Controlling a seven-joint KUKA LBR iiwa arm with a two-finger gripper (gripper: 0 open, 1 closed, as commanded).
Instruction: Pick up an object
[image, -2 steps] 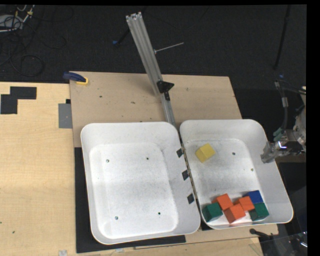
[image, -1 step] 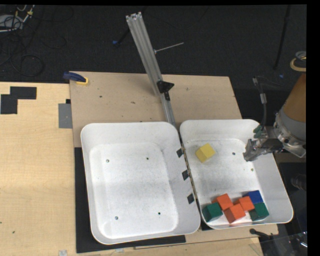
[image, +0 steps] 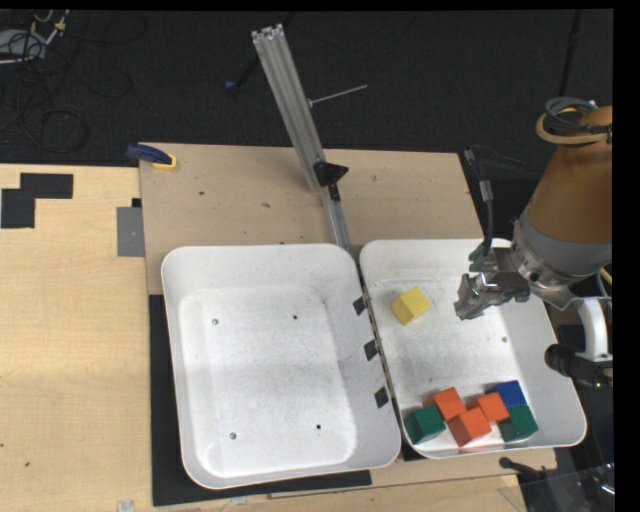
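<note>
- Nearest the camera, a tight heap of blocks sits in the front corner of the right bin (image: 560, 425): two orange blocks (image: 470, 415), two green blocks (image: 427, 424) and a blue block (image: 510, 392), all touching. They look like matte, hard-edged cubes. Judged from this packing, fingers lowered here could wedge against neighbours and shove the heap instead of gripping.
- Left bin (image: 200, 300) is shallow white plastic with rounded corners and a speckled floor.
- Further back, a yellow block (image: 410, 306) lies alone, tilted, well apart from the heap; it seems the easier target, though a corner-on grip might let it twist out.
- Gripper (image: 478, 300), dark metal, hovers just right of the yellow block; whether it is open or closed cannot be told, and nothing is seen between its tips.
</note>
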